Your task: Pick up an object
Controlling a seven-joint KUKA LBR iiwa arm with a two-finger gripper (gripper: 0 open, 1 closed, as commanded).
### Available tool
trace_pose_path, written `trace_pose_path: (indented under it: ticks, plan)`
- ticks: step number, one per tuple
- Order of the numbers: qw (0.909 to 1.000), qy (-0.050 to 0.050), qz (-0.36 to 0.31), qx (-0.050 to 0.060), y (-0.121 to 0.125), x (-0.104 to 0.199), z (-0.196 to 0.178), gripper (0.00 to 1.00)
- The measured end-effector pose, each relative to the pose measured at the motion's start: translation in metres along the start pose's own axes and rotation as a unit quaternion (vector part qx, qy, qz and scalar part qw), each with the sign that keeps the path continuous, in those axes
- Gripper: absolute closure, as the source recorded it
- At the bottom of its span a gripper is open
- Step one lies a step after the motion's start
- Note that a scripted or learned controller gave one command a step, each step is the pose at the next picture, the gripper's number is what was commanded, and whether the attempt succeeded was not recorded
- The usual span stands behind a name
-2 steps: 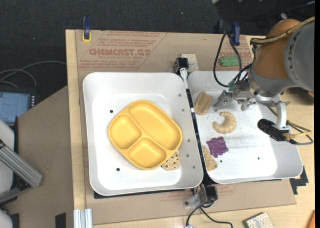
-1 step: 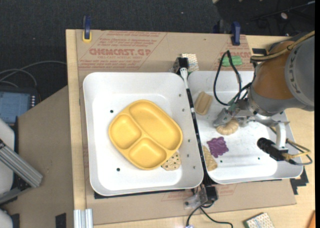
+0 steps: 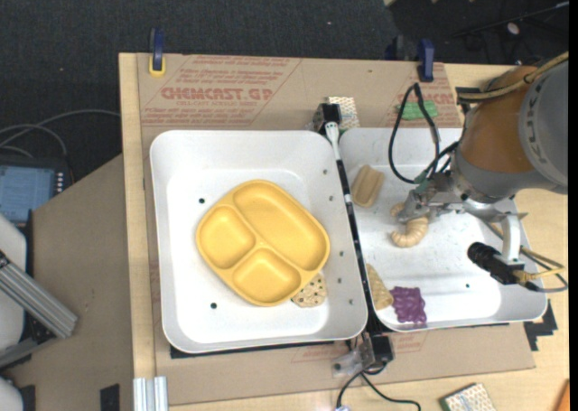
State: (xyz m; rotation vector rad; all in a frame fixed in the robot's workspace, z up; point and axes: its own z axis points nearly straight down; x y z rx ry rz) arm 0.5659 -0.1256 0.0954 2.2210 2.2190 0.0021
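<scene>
While the grey arm (image 3: 506, 143) is reaching in from the right, its claw (image 3: 417, 209) is hanging low over the right bin (image 3: 452, 296), just above a pale curved piece of food (image 3: 408, 235) that is lying on the bin floor. Whether the claw is touching that piece, I cannot tell. A tan block (image 3: 367, 186) is resting near the bin's left wall, and a purple bunch of grapes (image 3: 409, 304) is sitting toward the near edge, well apart from the claw. In the left bin (image 3: 181, 174), a yellow divided plate (image 3: 262, 241) is lying flat, with a speckled cracker (image 3: 311, 292) tucked against its near right edge. Both bins are sitting side by side on the table (image 3: 217, 88).
</scene>
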Motion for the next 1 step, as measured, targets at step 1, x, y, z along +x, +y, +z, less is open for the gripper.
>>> trace_pose_path:
  ticks: [1]
  plan:
    - [1.0,0.001,-0.004,-0.005,0.0062,0.0604,-0.0956,1.0]
